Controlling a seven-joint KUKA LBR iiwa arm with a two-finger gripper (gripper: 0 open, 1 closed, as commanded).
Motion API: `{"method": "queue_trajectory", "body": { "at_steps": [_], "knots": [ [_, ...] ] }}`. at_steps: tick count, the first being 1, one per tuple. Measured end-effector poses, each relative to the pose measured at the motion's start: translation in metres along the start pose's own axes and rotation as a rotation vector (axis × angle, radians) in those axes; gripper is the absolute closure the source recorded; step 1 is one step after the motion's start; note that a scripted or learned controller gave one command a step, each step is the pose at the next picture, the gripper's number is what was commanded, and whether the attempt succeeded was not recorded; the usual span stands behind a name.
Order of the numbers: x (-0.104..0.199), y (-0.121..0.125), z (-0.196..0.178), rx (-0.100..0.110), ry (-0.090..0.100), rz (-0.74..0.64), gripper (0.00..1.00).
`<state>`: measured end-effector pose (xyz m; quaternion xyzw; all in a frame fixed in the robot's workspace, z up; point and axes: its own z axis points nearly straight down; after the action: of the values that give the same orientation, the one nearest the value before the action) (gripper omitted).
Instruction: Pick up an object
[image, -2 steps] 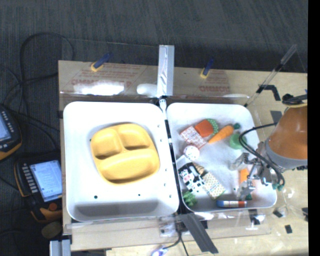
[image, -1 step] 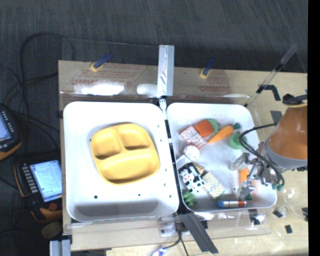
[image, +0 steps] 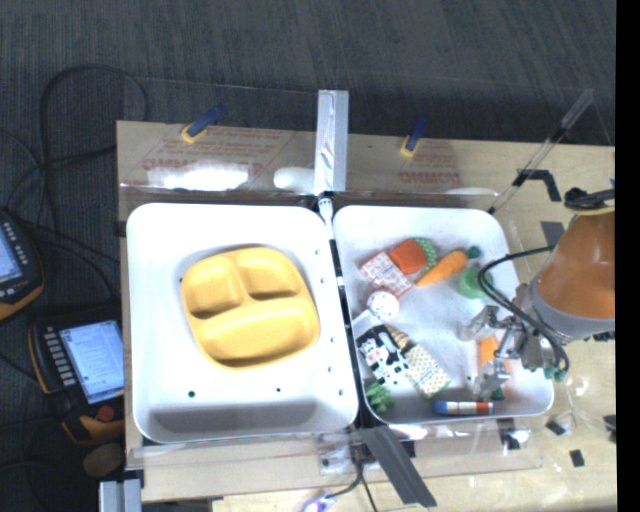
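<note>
1. Two white bins: the left bin (image: 150, 300) and the right bin (image: 440, 225).
2. One yellow divided tray (image: 250, 305).
3. One toy carrot (image: 443, 268).
4. One marker pen (image: 463, 407).
5. One small white ball (image: 382, 304).
6. Two blue-and-yellow clips, left clip (image: 201, 124), right clip (image: 413, 138).

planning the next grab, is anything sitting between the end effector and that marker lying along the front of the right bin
Nothing visible does. The end effector hangs in the right bin just above the marker, with bare white floor between them. The patterned pieces lie off to its left, clear of that gap.
</note>
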<state>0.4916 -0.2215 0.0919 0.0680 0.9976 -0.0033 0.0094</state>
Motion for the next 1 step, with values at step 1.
{"method": "queue_trajectory", "body": {
  "at_steps": [1],
  "knots": [
    [-0.0014,0.0005,-0.0102,0.001,-0.001,-0.002,1.00]
  ]
}}
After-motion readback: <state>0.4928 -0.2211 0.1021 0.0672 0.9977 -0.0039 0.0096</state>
